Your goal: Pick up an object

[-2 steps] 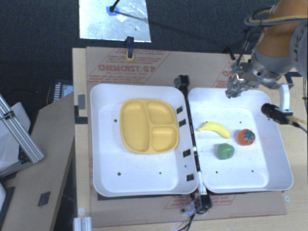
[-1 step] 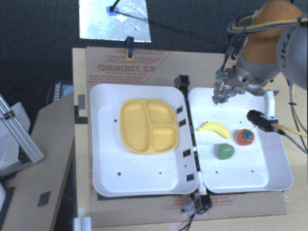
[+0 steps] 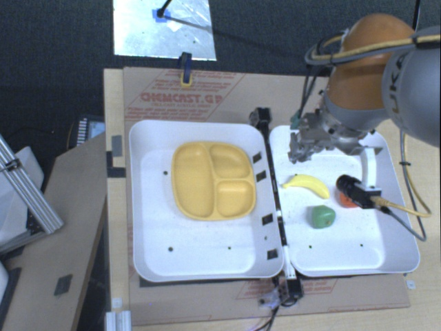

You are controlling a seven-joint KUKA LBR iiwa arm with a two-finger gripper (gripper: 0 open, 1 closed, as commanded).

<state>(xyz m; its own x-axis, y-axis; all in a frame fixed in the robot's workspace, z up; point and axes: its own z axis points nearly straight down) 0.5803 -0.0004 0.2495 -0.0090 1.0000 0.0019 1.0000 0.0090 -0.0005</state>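
A yellow banana [image 3: 308, 184] lies in the right bin [image 3: 358, 254], near its left wall. A green rounded object [image 3: 321, 216] sits just in front of the banana. A small orange-red object [image 3: 346, 199] lies to the right of the banana, partly covered by the robot's own hardware. My gripper [image 3: 300, 150] hangs over the back left part of the right bin, a little behind and above the banana, with nothing visibly in it.
A yellow divided plate [image 3: 212, 181] rests in the left bin [image 3: 155, 247]. A raised divider [image 3: 271, 185] with black clips runs between the two bins. The grey and orange arm [image 3: 372, 54] reaches in over the right bin's back edge.
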